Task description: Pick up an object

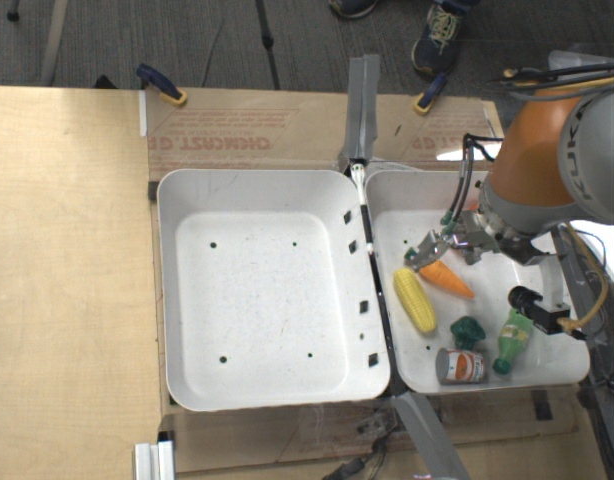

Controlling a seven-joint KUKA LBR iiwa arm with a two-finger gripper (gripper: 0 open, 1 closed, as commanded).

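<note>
- Over the right bin (387, 223) the arm (547, 158) reaches in from the right, its orange band above the wrist and its gripper (432, 253) low near the bin's middle.
- The gripper sits just above the carrot's upper end; its fingers look slightly parted, with nothing seen between them.
- Carrot (447, 278): orange, lying on the bin floor at a slant, its thick end under the gripper and its tip pointing down-right. Whether a finger touches it cannot be told.
- Corn (414, 300): yellow, lying just left of the carrot, near the bin's left wall, also at a slant.
- Broccoli (468, 330): small and dark green, below the carrot and right of the corn's lower end.
- Can (460, 366): on its side near the bin's front rim, just below the broccoli, with a red and white label.
- Bottle (511, 340): green, tilted, right of the broccoli and can, close to the front right corner.
- Left bin (172, 268): white, side by side with the right bin, the two touching along a dark hinge-like seam.
- Both bins rest on a bench (57, 268) of pale wood, with brown cardboard (247, 133) under their far edge.
- Two clamps, one (159, 83) at the cardboard's left and one (430, 92) at its right, grip the far edge.
- Beyond the bench, a person's shoes (397, 8) stand on grey carpet.
</note>
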